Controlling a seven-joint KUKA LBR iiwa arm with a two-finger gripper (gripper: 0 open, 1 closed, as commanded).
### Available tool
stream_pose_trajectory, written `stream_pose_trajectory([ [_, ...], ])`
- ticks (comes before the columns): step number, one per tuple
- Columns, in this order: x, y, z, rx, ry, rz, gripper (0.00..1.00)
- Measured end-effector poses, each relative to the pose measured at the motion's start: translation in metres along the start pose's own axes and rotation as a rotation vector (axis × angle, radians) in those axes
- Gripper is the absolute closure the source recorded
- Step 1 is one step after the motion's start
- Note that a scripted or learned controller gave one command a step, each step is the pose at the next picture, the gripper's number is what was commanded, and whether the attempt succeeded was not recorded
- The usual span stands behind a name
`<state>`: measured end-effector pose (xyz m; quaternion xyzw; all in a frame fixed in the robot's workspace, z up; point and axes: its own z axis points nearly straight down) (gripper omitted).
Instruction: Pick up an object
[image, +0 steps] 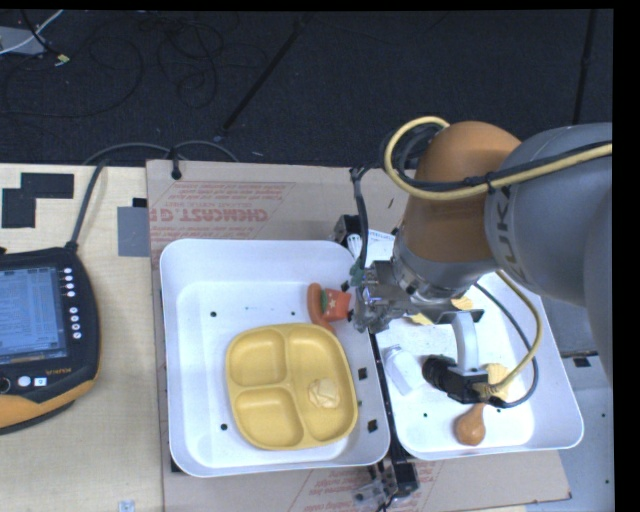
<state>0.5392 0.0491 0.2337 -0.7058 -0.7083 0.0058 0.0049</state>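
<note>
Two white bins (190, 300), yellow divided plate (290, 385) left, pincer (365, 305) between

A single fixed camera looks down from above the worktop (110, 200) at a slant, far enough back to take in both white bins whole: the left bin (190, 300) sits near the middle of the picture, the right bin (545, 425) toward the lower right. The far edge of the worktop lies across the upper third, with dark floor and cables beyond it. The arm (520, 210) enters from the right and looms large, being nearer the lens. A handheld control screen (40, 325) lies at the left border.
</note>
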Motion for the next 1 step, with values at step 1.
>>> stream_pose_trajectory([
  [1,-0.0239,-0.0601,-0.2097,-0.03,0.004,0.004,1.0],
])
